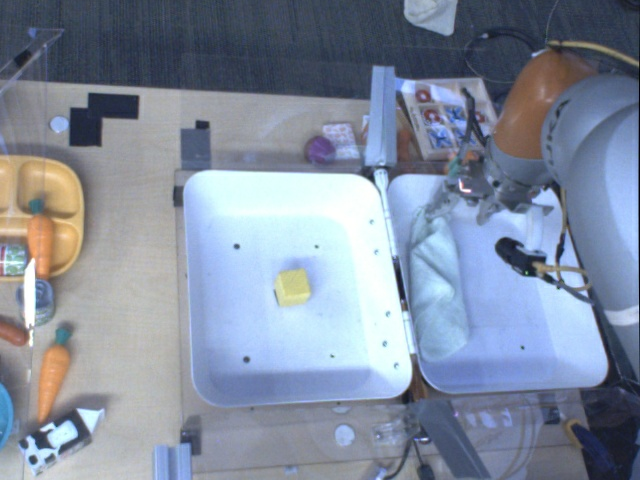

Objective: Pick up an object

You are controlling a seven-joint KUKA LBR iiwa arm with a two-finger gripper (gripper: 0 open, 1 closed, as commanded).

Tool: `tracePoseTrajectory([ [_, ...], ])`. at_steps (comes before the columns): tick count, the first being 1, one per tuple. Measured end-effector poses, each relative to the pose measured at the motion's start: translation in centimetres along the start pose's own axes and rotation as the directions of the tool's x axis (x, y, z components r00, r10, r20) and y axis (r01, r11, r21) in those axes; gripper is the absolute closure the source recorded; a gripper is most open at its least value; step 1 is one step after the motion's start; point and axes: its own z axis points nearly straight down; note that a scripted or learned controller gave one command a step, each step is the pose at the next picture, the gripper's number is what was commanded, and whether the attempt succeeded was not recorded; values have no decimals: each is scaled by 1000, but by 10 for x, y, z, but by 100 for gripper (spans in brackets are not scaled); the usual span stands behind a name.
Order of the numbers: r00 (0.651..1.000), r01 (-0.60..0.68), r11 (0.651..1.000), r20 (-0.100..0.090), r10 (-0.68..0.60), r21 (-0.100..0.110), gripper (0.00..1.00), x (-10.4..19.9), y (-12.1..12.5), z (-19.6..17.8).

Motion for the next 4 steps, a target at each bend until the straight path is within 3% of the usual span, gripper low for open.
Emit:
tracePoseTrajectory([
  [1,998,-70,998,1,70,0,0,-37,2,-68],
  [2,998,-57,998,-1,57,6,0,31,-4,0],
  [3,998,59,998,0,-59,5,0,-49,-11,-8],
  [4,912,410,912,3,-410,-4,0,-62,-31,-1],
])
